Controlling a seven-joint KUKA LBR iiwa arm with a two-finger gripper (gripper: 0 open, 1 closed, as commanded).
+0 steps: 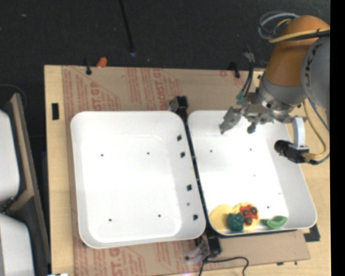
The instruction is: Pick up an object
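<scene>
My gripper (239, 125) hangs over the far edge of the right bin (247, 165), its two fingers spread open with nothing between them. At the near edge of that bin lies a small heap of objects: a yellow flat piece (220, 216), a dark teal block (236, 223), a red and black item (249, 211) and a green piece (275, 221). The heap is well apart from the gripper, toward the front of the bin.
The left bin (132, 177) sits beside the right one, with a black divider strip (190, 171) between them. The bench's cardboard top (121, 91) runs behind the bins. A black cable and connector (293, 149) hang by the arm at the right.
</scene>
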